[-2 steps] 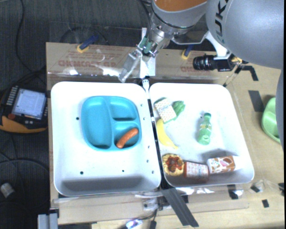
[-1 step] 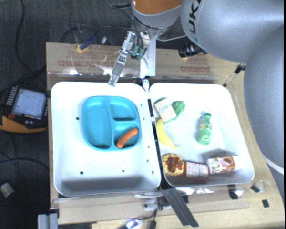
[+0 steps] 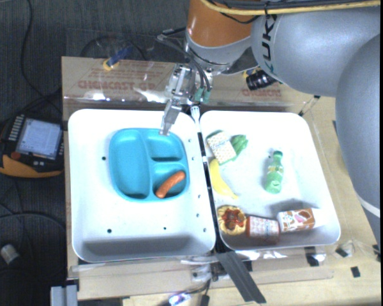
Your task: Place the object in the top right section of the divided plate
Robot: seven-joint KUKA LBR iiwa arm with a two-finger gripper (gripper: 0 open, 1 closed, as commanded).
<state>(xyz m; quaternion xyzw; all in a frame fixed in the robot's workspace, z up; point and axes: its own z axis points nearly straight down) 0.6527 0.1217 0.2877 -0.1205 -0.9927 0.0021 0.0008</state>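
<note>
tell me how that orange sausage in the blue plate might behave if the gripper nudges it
The sausage looks rounded and smooth, so it would probably roll or slide rather than tip. It lies in the blue plate's lower right section, whose raised divider would likely stop it. It seems small, probably light.

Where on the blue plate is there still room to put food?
The divided plate has a bare big left section and a bare top right section, just below the gripper. Its bottom right section already holds the sausage. The right bin is crowded along its left and front sides.
</note>
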